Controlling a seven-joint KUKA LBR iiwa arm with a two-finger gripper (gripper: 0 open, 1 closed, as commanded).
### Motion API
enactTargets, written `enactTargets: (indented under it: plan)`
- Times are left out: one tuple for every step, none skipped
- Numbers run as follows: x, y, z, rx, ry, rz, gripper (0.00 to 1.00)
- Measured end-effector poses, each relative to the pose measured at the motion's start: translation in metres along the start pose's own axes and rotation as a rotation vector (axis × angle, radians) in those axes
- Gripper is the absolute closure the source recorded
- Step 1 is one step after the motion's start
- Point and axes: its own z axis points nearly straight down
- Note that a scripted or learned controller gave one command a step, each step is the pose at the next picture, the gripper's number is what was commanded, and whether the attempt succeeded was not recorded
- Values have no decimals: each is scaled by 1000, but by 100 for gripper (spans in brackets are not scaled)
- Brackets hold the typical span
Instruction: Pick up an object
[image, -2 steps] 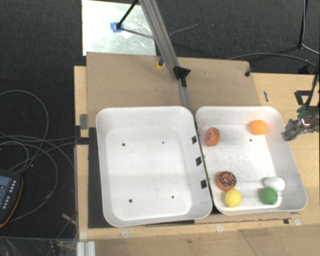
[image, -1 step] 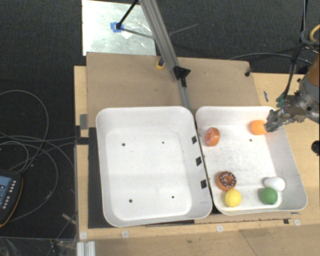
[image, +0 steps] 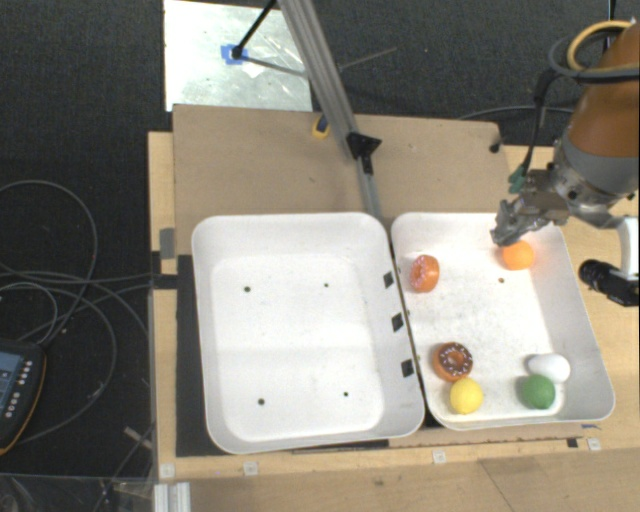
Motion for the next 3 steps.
enactTargets:
  plan:
    - [58, 24, 15, 2, 1, 0, 100]
    - [103, 42, 38, 3, 1, 1, 100]
    - [150, 63, 58, 3, 1, 1, 100]
